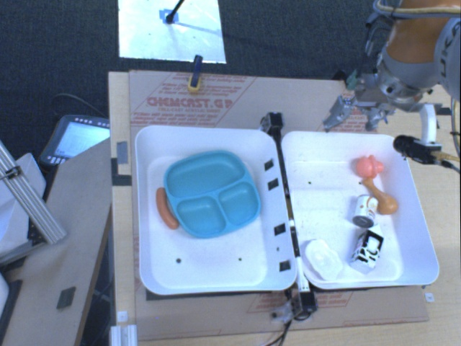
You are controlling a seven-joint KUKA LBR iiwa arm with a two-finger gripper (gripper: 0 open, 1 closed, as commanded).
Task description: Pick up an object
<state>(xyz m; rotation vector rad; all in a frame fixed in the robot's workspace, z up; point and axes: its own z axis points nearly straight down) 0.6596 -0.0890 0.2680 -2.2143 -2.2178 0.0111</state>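
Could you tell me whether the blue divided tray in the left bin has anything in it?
Empty: the blue divided tray shows bare blue in all three compartments. An orange sausage-shaped piece lies beside it on the bin floor.

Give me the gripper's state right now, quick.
Gripper: open, holding nothing, above the back rim of the right bin.

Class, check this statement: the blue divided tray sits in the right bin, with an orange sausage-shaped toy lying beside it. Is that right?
Not quite. The camera view shows the blue divided tray in the left bin, not the right one. The rest stands: the orange sausage-shaped toy lies beside it.
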